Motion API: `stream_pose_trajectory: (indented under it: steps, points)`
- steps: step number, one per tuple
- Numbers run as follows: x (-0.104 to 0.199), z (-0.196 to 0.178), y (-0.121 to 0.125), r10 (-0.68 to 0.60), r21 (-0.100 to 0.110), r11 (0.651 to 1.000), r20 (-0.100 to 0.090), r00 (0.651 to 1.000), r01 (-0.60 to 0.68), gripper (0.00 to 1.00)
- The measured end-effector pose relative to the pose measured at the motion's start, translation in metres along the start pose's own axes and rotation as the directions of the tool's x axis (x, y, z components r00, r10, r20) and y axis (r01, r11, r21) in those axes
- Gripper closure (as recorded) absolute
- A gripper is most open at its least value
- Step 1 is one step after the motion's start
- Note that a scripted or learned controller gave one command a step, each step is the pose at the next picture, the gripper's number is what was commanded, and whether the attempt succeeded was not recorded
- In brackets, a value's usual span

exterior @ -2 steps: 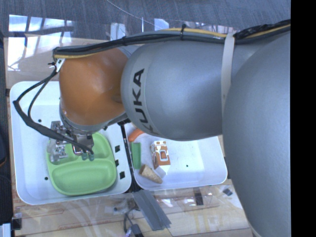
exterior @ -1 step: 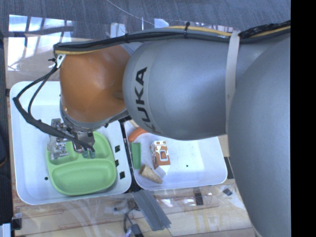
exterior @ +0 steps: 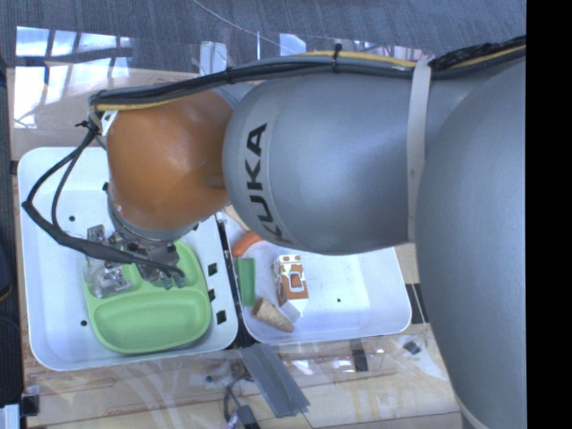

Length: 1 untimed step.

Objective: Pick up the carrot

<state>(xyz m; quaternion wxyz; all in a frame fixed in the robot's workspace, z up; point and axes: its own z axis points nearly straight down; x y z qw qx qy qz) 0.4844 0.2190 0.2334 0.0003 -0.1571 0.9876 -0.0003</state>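
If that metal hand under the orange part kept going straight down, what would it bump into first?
Most likely the light green plastic tray in the left white bin. The hand points down over the tray's upper edge, though its height above the tray is hard to judge. The orange carrot lies in the other bin.

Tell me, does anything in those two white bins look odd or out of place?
One thing stands out: the gripper is down in the left bin over the green tray, while the carrot lies in the right bin, half hidden under the arm. Nothing looks spilled or broken.
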Motion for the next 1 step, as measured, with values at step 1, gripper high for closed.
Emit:
stream_pose_trajectory:
  steps: [1]
  points:
    - [0.0009,0.0247,0.0001,-0.293,-0.001,0.956,-0.002,0.956,0.293,1.00]
